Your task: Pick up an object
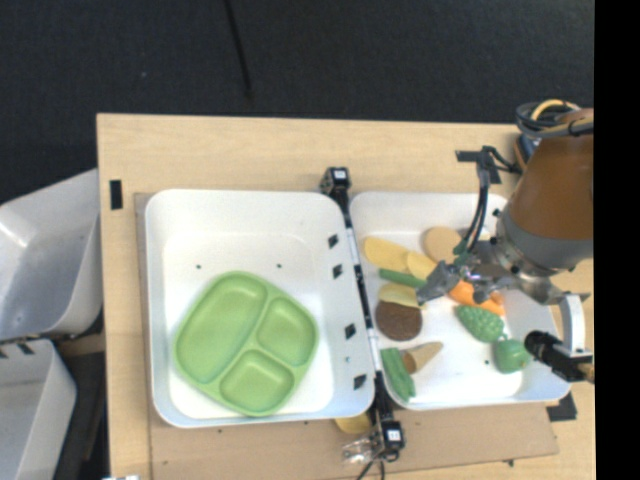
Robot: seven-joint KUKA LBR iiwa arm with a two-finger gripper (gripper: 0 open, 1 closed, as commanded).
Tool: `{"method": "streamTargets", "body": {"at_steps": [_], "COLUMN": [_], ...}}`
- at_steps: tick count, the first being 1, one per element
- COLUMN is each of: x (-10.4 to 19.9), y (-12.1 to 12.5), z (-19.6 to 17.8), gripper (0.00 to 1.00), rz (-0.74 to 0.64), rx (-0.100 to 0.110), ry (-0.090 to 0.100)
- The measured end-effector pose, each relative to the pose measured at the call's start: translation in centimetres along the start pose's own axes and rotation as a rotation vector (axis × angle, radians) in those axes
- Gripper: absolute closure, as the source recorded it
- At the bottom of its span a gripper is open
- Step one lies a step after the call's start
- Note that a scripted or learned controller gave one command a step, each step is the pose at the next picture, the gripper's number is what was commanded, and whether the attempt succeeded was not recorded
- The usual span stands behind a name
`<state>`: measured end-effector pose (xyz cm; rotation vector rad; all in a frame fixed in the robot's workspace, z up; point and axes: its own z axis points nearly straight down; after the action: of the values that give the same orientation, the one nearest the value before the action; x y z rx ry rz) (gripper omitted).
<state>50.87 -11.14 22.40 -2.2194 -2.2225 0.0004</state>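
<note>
The left bin is occupied by a green divided plate, while the gripper, its jaw state not discernible, is positioned in the right bin over an orange toy among scattered toy foods.

1. No readable text, labels, brands, numbers or signs anywhere in the camera view.
2. Green divided plate: plain, no print.
3. White bins: bare walls, no markings legible.
4. Toy food pieces: no lettering seen.
5. Wooden counter: small black marks, too small to read as anything.
</note>
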Motion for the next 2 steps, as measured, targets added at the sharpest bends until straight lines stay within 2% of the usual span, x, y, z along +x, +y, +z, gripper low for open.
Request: {"method": "streamTargets", "body": {"at_steps": [1,2], "x": [4.4,8.2], "y": [3.0,-2.1], "z": [2.5,2.4], "gripper": [0.00,0.00], "rz": [-0.004,-0.003], "rx": [-0.001,0.003], "ry": [0.000,0.001]}}
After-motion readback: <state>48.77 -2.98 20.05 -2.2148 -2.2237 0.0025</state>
